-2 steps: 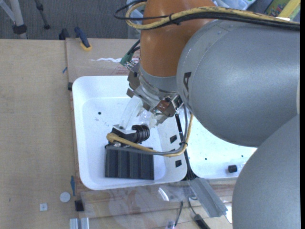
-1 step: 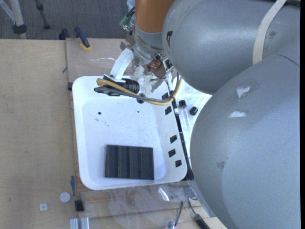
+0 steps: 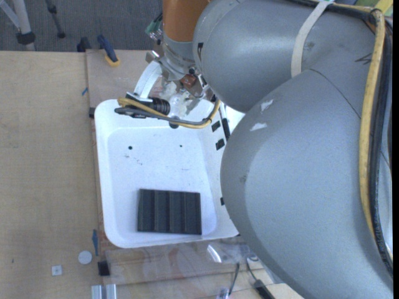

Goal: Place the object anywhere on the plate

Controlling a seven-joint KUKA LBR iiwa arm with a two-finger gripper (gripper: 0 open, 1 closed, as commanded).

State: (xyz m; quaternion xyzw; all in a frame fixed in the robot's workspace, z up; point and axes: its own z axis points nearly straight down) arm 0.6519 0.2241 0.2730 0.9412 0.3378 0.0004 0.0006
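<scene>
Gripper (image 3: 177, 98) at bin's (image 3: 103, 167) far rim; whether it is open or clamped on anything, cannot tell. Ridged dark block (image 3: 169, 212) lies well below it, on the bin floor.

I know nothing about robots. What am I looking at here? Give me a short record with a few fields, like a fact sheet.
machine: large grey robot arm with an orange band, reaching in from the right and covering much of the view
end effector: low over the far end of the near bin, with black and yellow cables beside it; what it grips, if anything, cannot be told
container: shallow white plastic bin on a wooden bench
item in bin: dark grey ribbed rectangular block, lying flat near the front edge, apart from the end effector
</scene>
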